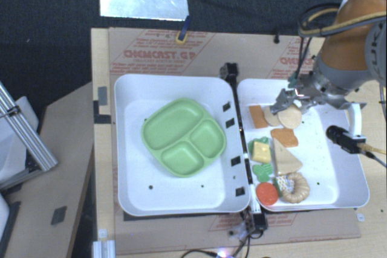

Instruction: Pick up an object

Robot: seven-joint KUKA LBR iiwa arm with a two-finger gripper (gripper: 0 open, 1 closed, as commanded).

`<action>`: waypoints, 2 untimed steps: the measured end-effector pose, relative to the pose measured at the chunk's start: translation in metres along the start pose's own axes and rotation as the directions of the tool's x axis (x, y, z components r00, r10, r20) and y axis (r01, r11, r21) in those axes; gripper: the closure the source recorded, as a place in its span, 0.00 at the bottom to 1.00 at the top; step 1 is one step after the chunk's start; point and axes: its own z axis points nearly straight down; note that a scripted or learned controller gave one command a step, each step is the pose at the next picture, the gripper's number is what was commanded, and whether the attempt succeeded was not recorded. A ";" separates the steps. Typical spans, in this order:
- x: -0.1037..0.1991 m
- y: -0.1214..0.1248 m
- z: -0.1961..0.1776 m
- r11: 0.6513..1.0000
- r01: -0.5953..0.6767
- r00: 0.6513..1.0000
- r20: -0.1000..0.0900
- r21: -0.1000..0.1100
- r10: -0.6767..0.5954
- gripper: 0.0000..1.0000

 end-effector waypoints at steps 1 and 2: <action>0.011 -0.018 0.002 1.000 -0.002 1.000 0.000 0.000 0.002 1.00; 0.015 -0.028 -0.012 1.000 -0.003 1.000 -0.001 -0.001 0.003 1.00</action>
